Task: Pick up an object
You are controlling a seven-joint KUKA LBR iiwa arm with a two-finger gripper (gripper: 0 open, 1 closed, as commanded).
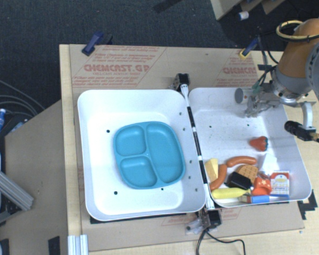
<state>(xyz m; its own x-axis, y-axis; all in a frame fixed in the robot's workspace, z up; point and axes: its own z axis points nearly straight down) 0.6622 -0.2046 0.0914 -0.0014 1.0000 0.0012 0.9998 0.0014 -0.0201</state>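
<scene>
My gripper (251,110) hangs over the far right part of the right bin (223,108), with nothing seen between its fingers. The toy food lies well in front of it. A red strawberry-like piece (259,143) sits alone nearest the gripper. Further forward are a sausage (241,161), a cracker (248,171), a black piece (238,181), a banana (227,194), a cheese wedge (211,168), a small red-and-white box (279,184) and a blue marker (266,198).
The left bin (95,116) holds a blue divided plate (148,154). Clamps (182,81) join the two bins at the middle seam. The arm's grey body and orange band (300,52) stand over the right bin's far right corner.
</scene>
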